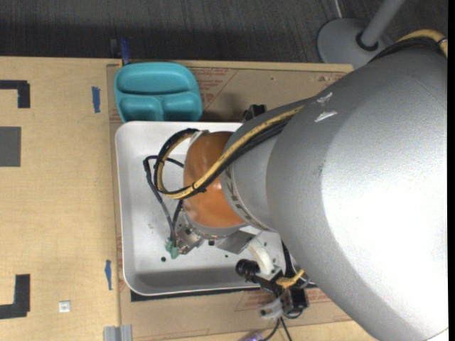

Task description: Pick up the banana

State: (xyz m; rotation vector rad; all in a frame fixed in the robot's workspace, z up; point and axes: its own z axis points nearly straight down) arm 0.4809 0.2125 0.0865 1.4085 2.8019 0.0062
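Over the white bin (135,212) hangs the grey arm (355,190), its orange band (206,183) and looped cables (167,169) covering most of the bin's floor. Whether the claw (178,244) is apart or together cannot be told, and the banana's place cannot be told either. A teal tray (158,91) sits just beyond the bin's far rim on the desk (57,190). Bare floor shows along the bin's left and near walls.
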